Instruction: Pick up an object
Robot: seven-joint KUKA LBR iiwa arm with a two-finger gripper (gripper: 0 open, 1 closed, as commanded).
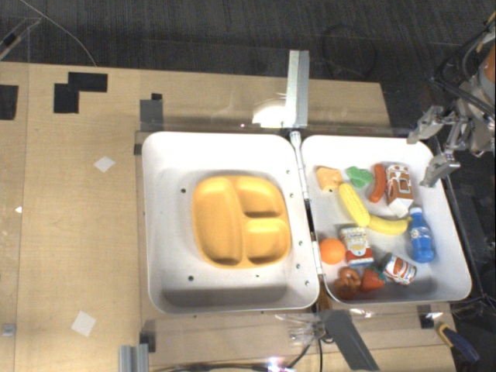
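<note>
Camera view: claw hangs over the right bin's upper right rim, fingers apart and holding nothing. Toy food crowds that bin, a blue bottle nearest its right wall.

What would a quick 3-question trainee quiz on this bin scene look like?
1. True or false: the yellow divided tray lies in the left bin.
2. Which item lies nearest the right bin's right wall?
A. orange
B. blue bottle
C. corn cob
3. Fill in: the gripper sits over the right bin's ____ right corner.

Key: 1 true; 2 B; 3 far (top of the view). No item is seen between the fingers.
</note>
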